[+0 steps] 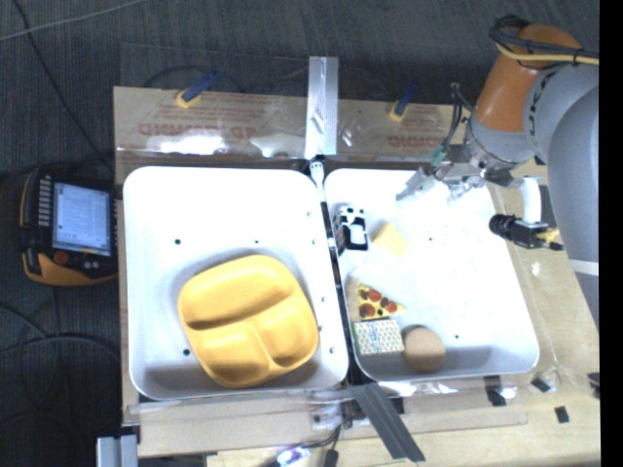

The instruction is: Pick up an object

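A dark grey carpet [78,86] lies around the bench; a thin pale cable [107,10] runs across it at the top left; a handheld control pendant [70,224] with a lit screen and orange-yellow casing rests on the floor just left of the left bin; a brown board [234,125] under clear plastic sheeting sits behind the bins, held by two yellow-and-blue clamps [198,89]; an upright metal strip [322,105] stands at the board's middle, above the seam between the bins.

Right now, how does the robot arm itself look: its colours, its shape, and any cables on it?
The arm is thick, rounded and grey, with an orange band above the wrist. A dark cable loops over that band. The hand at its end is small, metal and pale grey.
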`<state>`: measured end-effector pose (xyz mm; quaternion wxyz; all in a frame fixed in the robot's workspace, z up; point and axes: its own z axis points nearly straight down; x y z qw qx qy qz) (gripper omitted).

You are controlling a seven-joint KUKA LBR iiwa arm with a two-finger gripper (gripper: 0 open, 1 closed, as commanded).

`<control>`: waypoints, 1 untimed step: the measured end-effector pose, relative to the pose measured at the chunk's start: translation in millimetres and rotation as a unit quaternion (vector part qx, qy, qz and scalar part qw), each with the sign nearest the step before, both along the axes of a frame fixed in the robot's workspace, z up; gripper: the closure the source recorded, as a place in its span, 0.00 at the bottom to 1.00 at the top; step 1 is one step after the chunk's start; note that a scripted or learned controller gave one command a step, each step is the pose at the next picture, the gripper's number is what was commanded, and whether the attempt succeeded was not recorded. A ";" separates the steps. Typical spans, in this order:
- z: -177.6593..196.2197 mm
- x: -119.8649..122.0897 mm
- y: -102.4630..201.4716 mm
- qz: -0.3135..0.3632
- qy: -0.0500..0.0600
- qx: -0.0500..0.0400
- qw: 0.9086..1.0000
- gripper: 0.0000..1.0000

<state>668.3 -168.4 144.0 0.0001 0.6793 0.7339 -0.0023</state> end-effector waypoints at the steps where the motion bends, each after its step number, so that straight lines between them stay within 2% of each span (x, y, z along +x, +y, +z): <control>1: 8.0 0.1 -0.1 0.001 0.002 -0.002 1.000 1.00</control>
